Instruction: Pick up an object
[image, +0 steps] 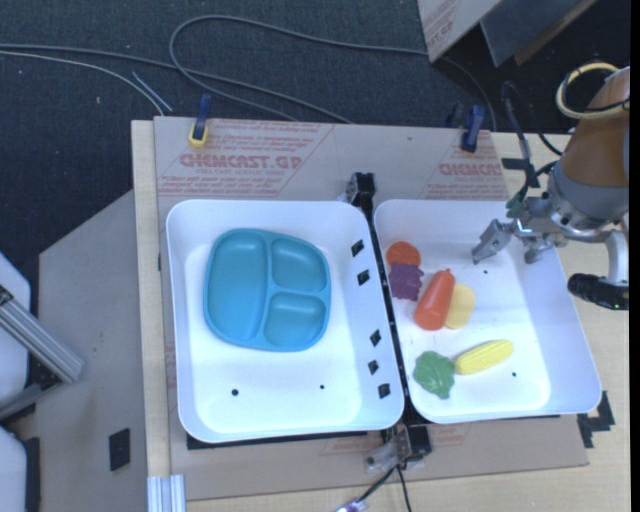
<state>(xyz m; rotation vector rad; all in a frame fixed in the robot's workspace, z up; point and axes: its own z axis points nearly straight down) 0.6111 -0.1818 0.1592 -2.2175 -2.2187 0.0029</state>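
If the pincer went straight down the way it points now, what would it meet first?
Probably bare floor of the right bin. The pincer hangs over its upper part, up and right of the orange carrot; depth is unclear from this slant.

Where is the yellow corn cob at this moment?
The corn cob lies in the right bin, near that bin's front edge, just right of the green broccoli and below the orange carrot.

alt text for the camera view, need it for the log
The gripper hangs open over the right bin, holding nothing, above toy food: carrot, corn, broccoli, purple grapes. The left bin holds a blue divided plate.
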